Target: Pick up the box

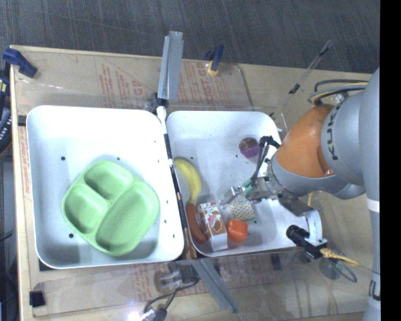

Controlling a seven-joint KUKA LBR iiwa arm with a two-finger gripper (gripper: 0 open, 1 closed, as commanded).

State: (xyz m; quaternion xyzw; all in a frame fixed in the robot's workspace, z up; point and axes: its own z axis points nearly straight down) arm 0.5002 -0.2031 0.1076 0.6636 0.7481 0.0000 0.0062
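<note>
The box [212,222] is a small white carton with red and brown print, lying near the front edge of the right bin [217,127]. My gripper [240,201] reaches in from the right and hangs low over the bin, just right of the box and above its upper right corner. No part of the box sits inside the gripper. The grey arm with its orange band [306,154] covers the bin's right side.
A banana [189,177] lies left of the gripper, a purple fruit [248,146] behind it. An orange-red item [237,231] touches the box's right side and a red item [194,227] its left. The left bin [53,134] holds a green divided plate [111,206].
</note>
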